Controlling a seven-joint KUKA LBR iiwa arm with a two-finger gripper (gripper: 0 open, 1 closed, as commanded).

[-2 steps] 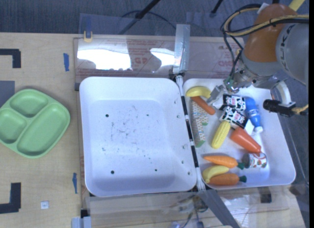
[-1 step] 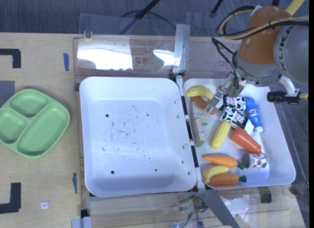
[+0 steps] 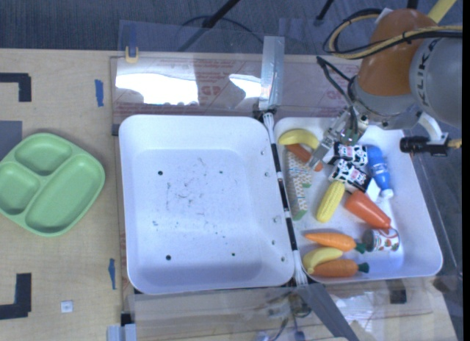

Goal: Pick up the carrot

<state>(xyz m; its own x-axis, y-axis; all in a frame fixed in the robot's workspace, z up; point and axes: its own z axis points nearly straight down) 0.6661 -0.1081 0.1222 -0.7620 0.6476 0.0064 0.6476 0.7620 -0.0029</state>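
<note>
My gripper (image 3: 339,141) hangs over the far end of the right bin (image 3: 424,248), amid a black-and-white patterned carton (image 3: 351,163), a yellow banana (image 3: 297,139) and a blue bottle (image 3: 377,170), and I cannot tell its state from this angle. The carrot (image 3: 331,240) lies well apart, near the bin's front, with a second carrot (image 3: 340,267) just beside it, a corn cob (image 3: 330,198) and an orange cone-shaped piece (image 3: 366,209); I judge the crowding risks a descent catching the wrong piece or nudging a neighbour. I can read only "KU" on the arm (image 3: 440,82); the carton's print is too small.
</note>
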